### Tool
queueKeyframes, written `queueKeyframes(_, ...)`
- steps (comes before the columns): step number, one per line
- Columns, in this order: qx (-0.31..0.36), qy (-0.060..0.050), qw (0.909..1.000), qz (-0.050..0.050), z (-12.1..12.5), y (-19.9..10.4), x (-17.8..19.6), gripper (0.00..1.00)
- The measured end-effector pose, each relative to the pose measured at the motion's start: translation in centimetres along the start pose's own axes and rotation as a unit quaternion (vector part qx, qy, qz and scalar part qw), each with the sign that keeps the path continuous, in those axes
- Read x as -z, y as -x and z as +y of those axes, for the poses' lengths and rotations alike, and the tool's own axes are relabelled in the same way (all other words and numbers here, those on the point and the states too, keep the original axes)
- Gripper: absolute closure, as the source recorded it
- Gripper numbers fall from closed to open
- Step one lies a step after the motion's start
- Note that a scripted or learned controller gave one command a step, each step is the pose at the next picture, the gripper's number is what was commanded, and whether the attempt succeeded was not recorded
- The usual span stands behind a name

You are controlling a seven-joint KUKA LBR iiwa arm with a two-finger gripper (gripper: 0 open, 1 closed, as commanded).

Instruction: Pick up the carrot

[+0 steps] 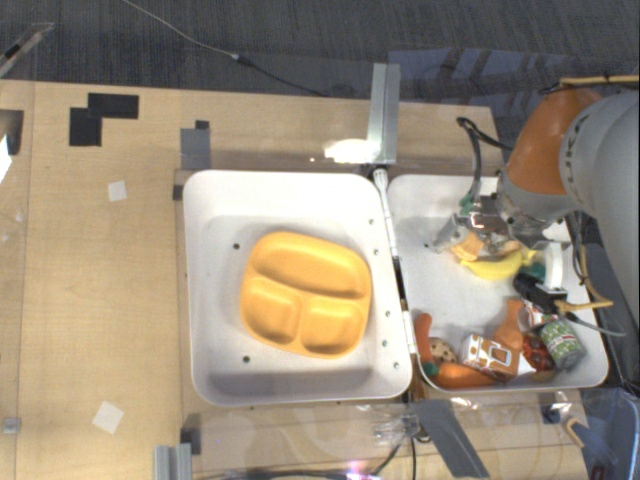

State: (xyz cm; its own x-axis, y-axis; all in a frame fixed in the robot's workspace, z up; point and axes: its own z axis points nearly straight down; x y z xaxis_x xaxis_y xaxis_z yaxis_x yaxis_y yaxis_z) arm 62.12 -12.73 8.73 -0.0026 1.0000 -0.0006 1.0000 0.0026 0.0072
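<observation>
1. We see the slim orange carrot [463,373] lying at the near edge of the right white plastic bin [420,208], among clutter.
2. Farther back, the tool [480,226] hovers over a yellow banana [492,264]; we cannot tell its state.

Arm [580,158] — end effector [480,230] low

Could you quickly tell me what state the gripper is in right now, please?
Gripper: low in the right bin, at the banana; open or closed cannot be told.

2 bins [200,268], 1 tray [305,293], maybe 1 carrot [465,374]
</observation>
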Motion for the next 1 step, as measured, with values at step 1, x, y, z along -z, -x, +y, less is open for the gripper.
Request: queueKeyframes(1,0.002,0.003,1.0000,0.000,0.26,-0.12,1.24,1.00)
